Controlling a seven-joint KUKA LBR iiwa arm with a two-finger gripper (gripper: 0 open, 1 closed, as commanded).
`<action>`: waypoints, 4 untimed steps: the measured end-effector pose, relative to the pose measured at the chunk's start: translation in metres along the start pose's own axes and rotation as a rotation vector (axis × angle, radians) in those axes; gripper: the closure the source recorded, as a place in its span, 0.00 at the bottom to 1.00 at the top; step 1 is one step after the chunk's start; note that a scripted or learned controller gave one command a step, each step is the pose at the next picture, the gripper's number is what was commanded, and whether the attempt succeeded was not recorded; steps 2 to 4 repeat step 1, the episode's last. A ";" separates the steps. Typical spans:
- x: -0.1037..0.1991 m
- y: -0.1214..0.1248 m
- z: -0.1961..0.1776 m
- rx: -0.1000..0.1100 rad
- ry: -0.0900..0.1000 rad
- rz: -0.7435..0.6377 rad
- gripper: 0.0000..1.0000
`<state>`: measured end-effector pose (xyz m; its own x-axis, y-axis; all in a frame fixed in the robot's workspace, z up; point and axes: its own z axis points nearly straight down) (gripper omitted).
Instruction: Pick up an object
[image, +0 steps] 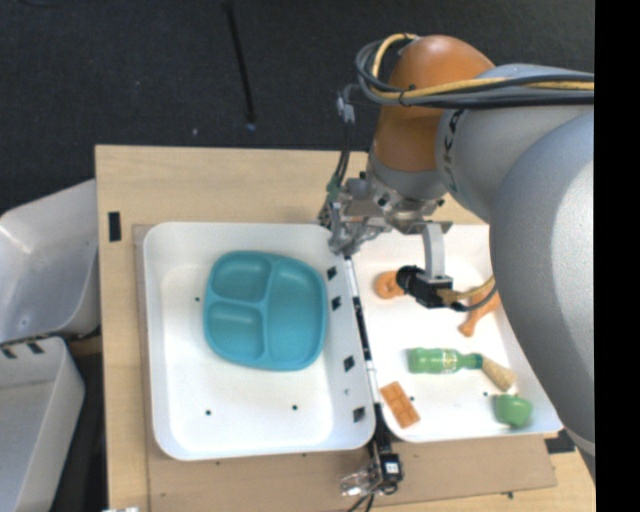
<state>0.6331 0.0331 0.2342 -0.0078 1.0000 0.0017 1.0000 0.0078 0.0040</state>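
Colours. Left white bin (170, 420): teal sectioned plate (266, 309). Right white bin (450, 425): green bottle (443, 361) mid-bin; plain orange block (400, 405) by its front-left corner; green round object (513, 410) by its front-right corner; orange piece (387, 285) near its left wall. Bench (220, 165): pale wood. Arm: grey, orange band (425, 95).

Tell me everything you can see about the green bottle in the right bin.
The green bottle lies on its side on the floor of the right bin, its length running left to right. It looks like glossy toy plastic, bright green with a lighter label band around its middle. Its right end meets or nearly meets a tan cone-shaped piece. An orange waffle-like block lies below it, apart.
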 end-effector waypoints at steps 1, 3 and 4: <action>0.040 0.029 -0.011 0.001 0.000 0.002 1.00; 0.040 0.029 -0.011 0.001 0.000 0.002 1.00; 0.040 0.029 -0.011 0.001 0.000 0.002 1.00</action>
